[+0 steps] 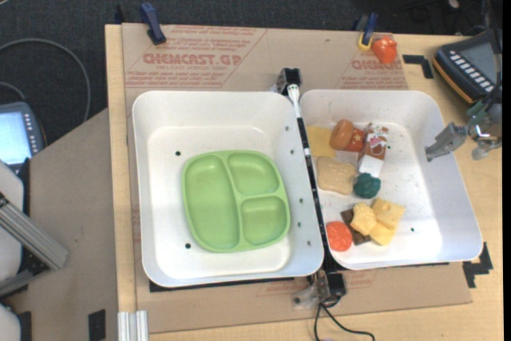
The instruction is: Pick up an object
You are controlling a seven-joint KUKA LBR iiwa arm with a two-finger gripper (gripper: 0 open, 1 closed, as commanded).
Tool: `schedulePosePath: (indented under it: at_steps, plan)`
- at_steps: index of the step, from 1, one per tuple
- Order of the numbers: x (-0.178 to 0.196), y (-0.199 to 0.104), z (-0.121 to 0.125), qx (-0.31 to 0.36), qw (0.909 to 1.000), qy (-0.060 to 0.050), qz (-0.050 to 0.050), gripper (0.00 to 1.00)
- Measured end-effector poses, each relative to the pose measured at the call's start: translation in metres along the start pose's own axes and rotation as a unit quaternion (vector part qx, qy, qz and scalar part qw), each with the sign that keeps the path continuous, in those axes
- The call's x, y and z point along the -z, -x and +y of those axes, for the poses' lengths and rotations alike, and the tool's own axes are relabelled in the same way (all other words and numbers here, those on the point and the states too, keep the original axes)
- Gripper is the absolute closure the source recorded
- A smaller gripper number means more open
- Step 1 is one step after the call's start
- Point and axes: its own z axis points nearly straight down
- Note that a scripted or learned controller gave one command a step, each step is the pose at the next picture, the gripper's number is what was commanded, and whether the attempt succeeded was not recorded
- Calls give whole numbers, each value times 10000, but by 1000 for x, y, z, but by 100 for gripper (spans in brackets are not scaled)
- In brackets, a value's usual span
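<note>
The objects for picking lie together in the right bin (447, 196), in its left half, close to the wall that it shares with the left bin (152, 172). At the top of the group there is a brown-orange rounded piece (348, 135), and a flat pale yellow piece (319, 141) is beside it, nearer to the shared wall. Just right of the brown piece lies a small red and white item (374, 149), its form not clear. Under these is a beige block (335, 175) like a slice of bread, and a dark green ball (367, 185) touches its right side. Toward the near edge of the bin sit some yellow chunks (380, 220), a small dark brown piece (350, 218) and a red-orange round piece (338, 235), all packed close.

The right half of this bin is bare white floor, so there is open room between the group and the far right wall. The gripper (441, 141) is above the right rim of the bin, near its upper right corner, well apart from the objects. Nothing is between its fingers; if the jaws are wide or narrow I cannot tell.

The left bin holds a green divided plate (236, 200) in its middle, with free floor around it on every side.
</note>
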Motion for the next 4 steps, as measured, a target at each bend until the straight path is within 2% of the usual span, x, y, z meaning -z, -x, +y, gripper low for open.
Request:
schedulePosePath:
  at_steps: [1, 2, 3, 4]
  plan:
    - [-66, -92, -31, 37, 10000, -48, 30, 0]
    - [-96, -208, -30, 62, 10000, -36, 32, 0]
    - [-84, -200, -29, -8, 10000, 3, 4, 100]
    - [19, -255, -28, 34, 10000, 48, 13, 100]
